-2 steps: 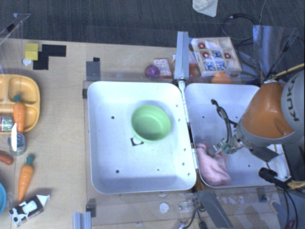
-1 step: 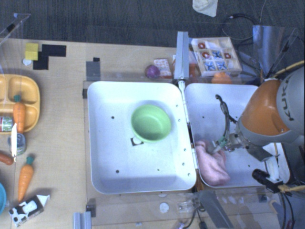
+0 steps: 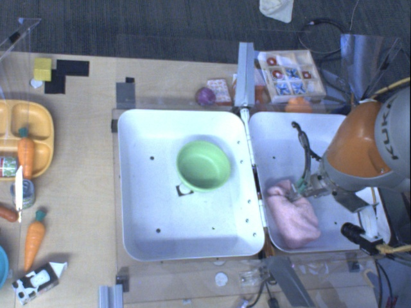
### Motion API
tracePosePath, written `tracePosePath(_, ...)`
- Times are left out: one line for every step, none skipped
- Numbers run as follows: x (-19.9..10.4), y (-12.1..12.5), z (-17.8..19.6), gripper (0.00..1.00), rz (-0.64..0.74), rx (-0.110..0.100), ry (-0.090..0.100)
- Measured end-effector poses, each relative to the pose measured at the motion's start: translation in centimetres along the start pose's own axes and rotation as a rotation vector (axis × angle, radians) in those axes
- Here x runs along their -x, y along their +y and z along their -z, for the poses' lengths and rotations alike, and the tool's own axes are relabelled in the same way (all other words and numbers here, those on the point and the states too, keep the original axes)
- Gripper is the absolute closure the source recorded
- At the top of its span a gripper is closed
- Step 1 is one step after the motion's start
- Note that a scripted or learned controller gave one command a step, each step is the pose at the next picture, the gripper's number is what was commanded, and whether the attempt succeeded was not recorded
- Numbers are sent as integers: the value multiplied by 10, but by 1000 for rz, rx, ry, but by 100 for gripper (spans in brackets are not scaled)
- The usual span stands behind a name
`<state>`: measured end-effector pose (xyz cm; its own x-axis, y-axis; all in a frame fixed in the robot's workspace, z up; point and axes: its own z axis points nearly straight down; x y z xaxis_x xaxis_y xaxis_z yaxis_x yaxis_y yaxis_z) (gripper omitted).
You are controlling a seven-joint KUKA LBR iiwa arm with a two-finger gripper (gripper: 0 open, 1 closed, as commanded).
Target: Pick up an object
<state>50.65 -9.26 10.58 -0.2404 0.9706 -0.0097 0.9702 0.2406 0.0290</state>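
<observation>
From the overhead camera we see the gripper [image 3: 299, 188] low in the right bin [image 3: 334, 130], right at the upper edge of a pink cloth [image 3: 292, 218] that lies bunched in that bin's lower left corner; whether its fingers are apart or together we cannot tell. We judge the cloth soft, light and floppy, best pinched at a raised fold near its top. The left bin [image 3: 148, 191] holds a green bowl [image 3: 203, 164]. Both bins sit on a pale table [image 3: 77, 191], with toy carrots [image 3: 33, 236] and a yellow tray [image 3: 26, 136] at its left
</observation>
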Motion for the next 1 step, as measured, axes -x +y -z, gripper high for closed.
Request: tracePosePath(2,54,153,100,-23,-18,4)
